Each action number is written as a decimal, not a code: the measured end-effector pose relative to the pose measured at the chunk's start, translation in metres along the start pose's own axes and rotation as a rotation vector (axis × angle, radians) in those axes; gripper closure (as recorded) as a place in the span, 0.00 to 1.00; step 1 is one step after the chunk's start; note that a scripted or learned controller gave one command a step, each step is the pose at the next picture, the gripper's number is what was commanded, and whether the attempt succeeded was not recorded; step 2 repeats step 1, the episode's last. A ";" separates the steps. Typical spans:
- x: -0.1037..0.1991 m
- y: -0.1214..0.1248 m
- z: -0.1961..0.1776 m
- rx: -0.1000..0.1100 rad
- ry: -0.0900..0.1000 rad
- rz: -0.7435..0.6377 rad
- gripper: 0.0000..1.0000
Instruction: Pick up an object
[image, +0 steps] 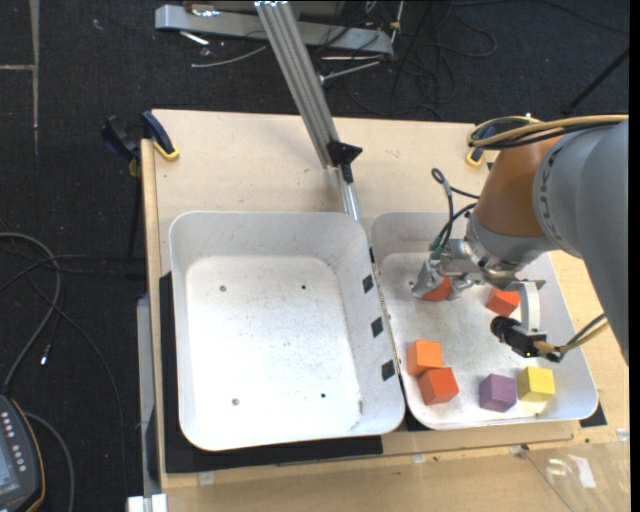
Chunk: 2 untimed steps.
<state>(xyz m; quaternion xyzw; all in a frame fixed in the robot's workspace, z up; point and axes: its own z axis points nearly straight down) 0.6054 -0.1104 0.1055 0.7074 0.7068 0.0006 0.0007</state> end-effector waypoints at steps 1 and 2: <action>0.101 0.042 -0.095 -0.009 0.003 -0.012 1.00; 0.101 0.042 -0.095 -0.009 0.003 -0.012 1.00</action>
